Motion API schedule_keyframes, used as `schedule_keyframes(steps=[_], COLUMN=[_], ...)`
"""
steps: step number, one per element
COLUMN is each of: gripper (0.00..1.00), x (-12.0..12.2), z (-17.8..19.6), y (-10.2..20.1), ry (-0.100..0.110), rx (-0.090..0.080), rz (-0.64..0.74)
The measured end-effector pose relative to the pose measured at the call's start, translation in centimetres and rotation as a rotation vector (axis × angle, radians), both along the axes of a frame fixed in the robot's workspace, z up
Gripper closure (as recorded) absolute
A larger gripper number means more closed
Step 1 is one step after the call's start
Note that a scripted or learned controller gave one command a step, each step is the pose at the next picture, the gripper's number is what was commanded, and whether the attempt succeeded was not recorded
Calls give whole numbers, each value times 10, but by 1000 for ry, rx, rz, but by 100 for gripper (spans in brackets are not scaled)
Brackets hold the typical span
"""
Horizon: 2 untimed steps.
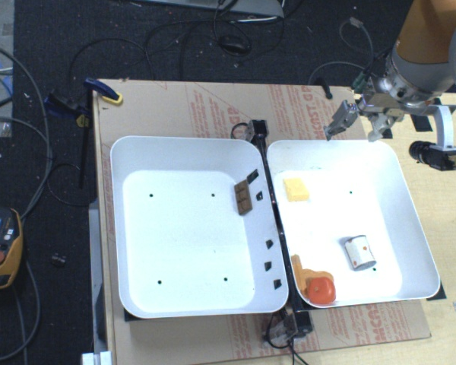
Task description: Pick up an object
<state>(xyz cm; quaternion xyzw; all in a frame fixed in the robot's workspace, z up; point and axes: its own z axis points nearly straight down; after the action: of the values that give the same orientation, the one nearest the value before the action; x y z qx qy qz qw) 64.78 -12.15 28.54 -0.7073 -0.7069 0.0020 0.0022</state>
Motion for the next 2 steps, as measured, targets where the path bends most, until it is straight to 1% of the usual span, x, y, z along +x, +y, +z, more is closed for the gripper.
schedule_keyframes(steps=[1,2], gripper=[0,0], x=[1,6], z=[4,-41], y=[0,3], ry=[-6,-2], rx=[0,0], rz=[1,1])
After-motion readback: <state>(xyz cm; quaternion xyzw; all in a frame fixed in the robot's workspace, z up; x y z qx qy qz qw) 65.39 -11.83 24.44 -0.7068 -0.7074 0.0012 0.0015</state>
